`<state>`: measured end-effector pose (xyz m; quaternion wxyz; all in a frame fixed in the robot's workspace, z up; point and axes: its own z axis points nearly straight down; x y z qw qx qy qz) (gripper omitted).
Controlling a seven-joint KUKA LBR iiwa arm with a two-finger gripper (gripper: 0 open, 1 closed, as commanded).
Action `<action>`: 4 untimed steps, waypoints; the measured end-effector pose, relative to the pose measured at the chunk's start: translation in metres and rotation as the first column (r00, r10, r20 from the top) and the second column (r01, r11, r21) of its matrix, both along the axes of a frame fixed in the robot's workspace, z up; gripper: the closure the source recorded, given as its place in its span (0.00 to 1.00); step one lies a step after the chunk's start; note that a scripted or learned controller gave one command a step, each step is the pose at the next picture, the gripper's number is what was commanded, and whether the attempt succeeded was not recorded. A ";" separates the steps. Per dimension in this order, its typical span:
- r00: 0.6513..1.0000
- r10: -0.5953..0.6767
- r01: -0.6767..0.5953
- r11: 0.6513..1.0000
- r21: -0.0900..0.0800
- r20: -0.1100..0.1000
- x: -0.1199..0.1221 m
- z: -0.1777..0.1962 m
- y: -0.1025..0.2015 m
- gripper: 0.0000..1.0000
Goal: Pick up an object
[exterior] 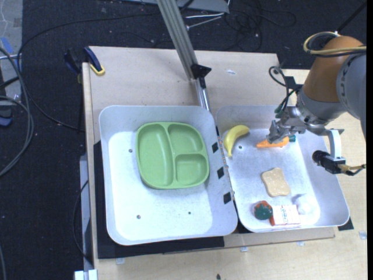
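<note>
- Carrot [278, 144] lies in the right bin [326, 182], just right of the banana [234, 137].
- Gripper [281, 134] sits on it; grip cannot be told.
- Risk: a shallow pinch could let the carrot slip out.

Arm [344, 80]: rounded grey casing, smooth, slight sheen. Wide orange band [326, 69] wrapping bulbous segment above wrist. Thin pale cable [320, 39] looping over orange band's top. Dark thin wires [285, 86] trailing down beside wrist. Wrist section lighter grey metal, blocky, stepped. Pincer [280, 134]: small, dark grey and silver parts, detail too fine to resolve. No legible markings or screws.
</note>
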<state>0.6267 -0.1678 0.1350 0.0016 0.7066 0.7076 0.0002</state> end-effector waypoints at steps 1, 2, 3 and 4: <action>1.000 -0.003 0.003 1.000 0.000 0.003 -0.008 0.059 -0.001 1.00; 1.000 0.001 -0.001 1.000 0.000 0.005 -0.006 0.113 -0.001 1.00; 1.000 0.006 -0.006 1.000 0.004 -0.003 -0.014 0.106 0.055 1.00; 1.000 0.005 -0.005 1.000 0.004 -0.005 -0.038 0.097 0.103 1.00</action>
